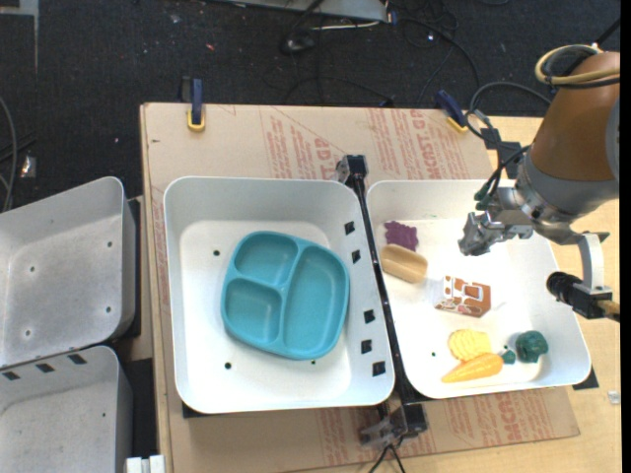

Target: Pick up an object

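Two shallow white bins side by side on a cardboard-topped bench. In the left bin (187,225): a teal divided plate (286,294). In the right bin (562,313): purple toy (400,234) near the dividing wall, bread roll (404,263) just below it, small red-and-white carton (464,296) at centre, yellow corn piece (469,343) touching an orange carrot (473,368), green broccoli (530,347) beside them. Above the bin's upper part, gripper (477,235), apart from every item, nothing held; spread of its tips impossible to tell.

Arm (582,116) cropped at right edge
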